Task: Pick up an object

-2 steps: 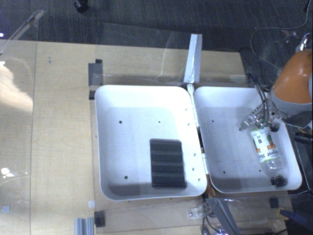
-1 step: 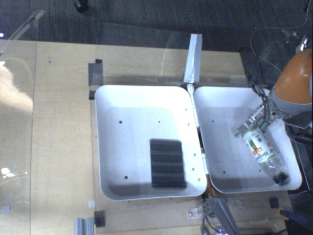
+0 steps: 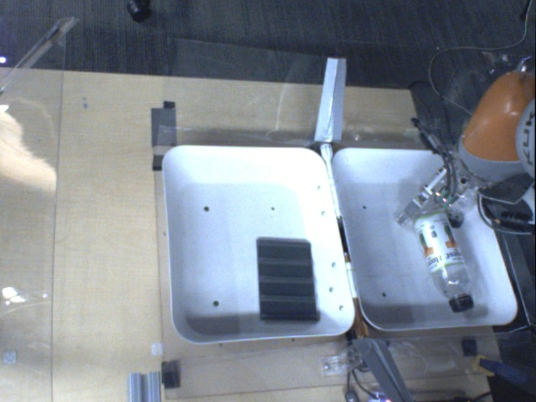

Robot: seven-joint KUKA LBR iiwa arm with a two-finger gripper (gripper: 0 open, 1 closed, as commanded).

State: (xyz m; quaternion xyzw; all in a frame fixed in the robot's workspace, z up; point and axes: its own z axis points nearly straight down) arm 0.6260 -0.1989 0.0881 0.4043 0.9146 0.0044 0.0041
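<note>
Robotics lab or test cell, not a home. Pale wood desk (image 3: 100,224) carries two shallow white bins: left bin (image 3: 193,224) and right bin (image 3: 368,182) touching side by side, held by black corner brackets (image 3: 165,124). Grey metal strip (image 3: 331,99) runs back from the seam between the bins. Clear plastic screen (image 3: 33,65) stands left of the left bin. Loose cables (image 3: 502,216) right of the right bin. Dark carpet floor (image 3: 251,15) beyond the desk.
</note>
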